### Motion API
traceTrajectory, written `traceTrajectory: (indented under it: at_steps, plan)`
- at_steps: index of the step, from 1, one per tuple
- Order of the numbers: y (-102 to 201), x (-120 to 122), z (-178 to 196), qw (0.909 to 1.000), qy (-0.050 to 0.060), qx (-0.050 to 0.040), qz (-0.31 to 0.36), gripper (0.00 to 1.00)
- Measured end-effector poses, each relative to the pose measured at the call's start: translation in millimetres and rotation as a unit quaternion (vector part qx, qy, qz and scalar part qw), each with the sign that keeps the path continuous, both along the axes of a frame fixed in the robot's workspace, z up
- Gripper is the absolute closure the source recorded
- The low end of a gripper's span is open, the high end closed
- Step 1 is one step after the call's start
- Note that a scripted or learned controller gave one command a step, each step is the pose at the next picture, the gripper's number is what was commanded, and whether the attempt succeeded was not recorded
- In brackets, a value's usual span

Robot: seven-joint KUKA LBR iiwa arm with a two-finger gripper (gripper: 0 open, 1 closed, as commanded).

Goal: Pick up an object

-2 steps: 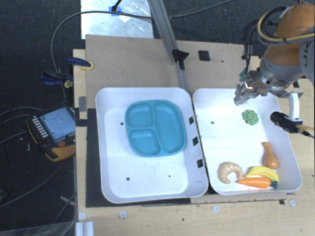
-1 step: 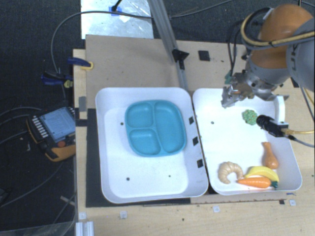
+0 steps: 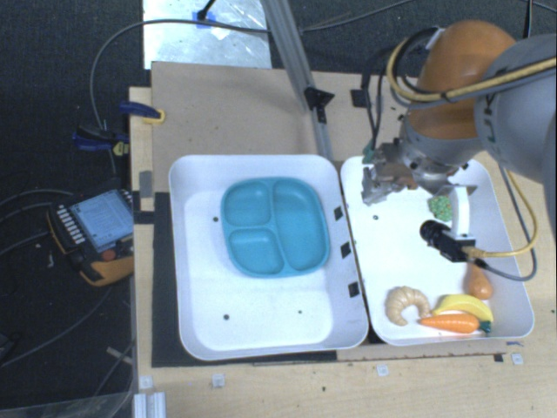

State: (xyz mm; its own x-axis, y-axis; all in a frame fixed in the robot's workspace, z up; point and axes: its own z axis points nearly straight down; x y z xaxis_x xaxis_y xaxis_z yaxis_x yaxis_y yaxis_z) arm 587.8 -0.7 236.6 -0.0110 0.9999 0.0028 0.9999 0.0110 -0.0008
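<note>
Robot gripper (image 3: 376, 184) over the right bin (image 3: 383, 259), near its back left corner.
Finger state unclear. Croissant (image 3: 407, 303), banana (image 3: 463, 306) and carrot (image 3: 450, 324) lie along the front edge; blue divided plate (image 3: 275, 225) fills the left bin (image 3: 196, 259).

The right bin's (image 3: 376, 316) left half lies open; croissant (image 3: 406, 303), banana (image 3: 464, 305), carrot (image 3: 450, 324) crowd its near corner.

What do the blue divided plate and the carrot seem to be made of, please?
The plate looks like moulded plastic: even blue colour, rounded compartments, soft sheen. The carrot is probably a plastic toy, being smooth and uniformly orange, though the view is too coarse for certainty.
</note>
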Motion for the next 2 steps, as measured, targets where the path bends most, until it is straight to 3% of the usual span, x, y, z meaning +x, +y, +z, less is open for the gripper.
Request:
traceTrajectory:
  at_steps: [1, 2]
  plan:
    - [46, -13, -8, 1.0000, 0.000, -0.0004, 0.000, 1.00]
    - [86, -46, -18, 1.0000, 0.001, -0.0008, -0.001, 1.00]
